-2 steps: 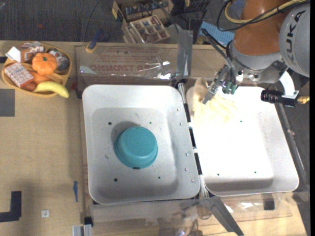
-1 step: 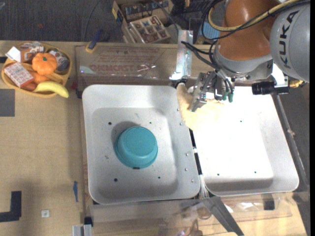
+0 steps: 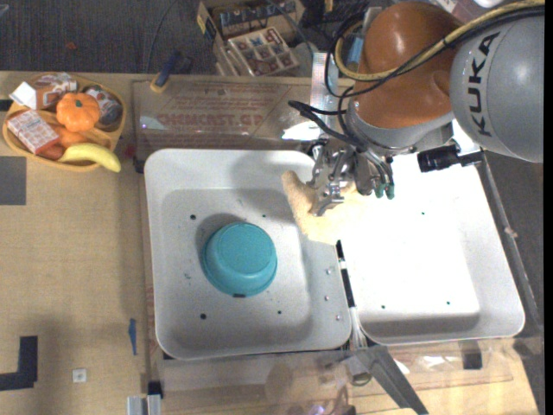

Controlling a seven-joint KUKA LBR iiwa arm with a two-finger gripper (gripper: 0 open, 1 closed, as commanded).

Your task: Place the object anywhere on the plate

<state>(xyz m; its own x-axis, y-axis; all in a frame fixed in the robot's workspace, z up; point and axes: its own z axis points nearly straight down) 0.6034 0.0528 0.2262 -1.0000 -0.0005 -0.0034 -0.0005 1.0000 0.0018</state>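
A round teal plate lies in the middle of the left white bin. A pale tan, flat object hangs over the right wall of that bin, up and to the right of the plate and apart from it. My gripper comes down from the grey and orange wrist and is shut on the tan object's upper right part. The object's far edge is hidden behind the fingers.
The right white bin lies under the arm. A basket of toy fruit with a banana and an orange sits at the bench's far left. A clear box stands behind the left bin.
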